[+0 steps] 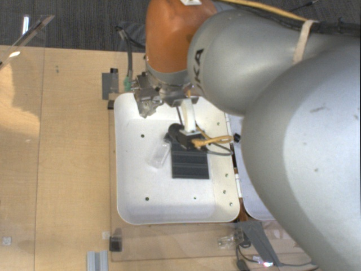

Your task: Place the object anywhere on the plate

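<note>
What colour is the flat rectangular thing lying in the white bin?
The rectangular thing is almost black, with horizontal ribs, seen in the camera view.

A black ribbed block (190, 164) lies in the white bin (135, 199) beneath the arm (242, 55).

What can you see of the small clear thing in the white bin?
The clear thing is small, oblong and see-through, like plastic, so the white floor shows through it. It lies flat on the floor of the bin, left of the middle, with its long side slanted. I see nothing touching it but the floor.
</note>
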{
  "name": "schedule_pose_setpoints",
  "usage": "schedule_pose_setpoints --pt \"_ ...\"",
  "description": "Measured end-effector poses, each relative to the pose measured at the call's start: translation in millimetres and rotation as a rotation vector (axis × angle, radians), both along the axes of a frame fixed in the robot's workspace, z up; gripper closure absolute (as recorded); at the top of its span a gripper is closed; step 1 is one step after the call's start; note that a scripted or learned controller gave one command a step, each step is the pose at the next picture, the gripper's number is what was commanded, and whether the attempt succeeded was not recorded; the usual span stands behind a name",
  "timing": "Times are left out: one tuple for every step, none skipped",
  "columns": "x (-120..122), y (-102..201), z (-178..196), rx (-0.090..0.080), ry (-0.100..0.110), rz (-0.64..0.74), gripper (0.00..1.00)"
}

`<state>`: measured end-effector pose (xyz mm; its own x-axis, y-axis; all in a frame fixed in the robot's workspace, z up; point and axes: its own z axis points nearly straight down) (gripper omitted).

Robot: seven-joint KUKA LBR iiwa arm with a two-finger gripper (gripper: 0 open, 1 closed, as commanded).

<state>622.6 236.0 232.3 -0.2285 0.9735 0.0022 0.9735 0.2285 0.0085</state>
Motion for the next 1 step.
schedule_pose_setpoints --pt "0.0 -0.4 -0.6 -0.001 0.001 0.000 0.00"
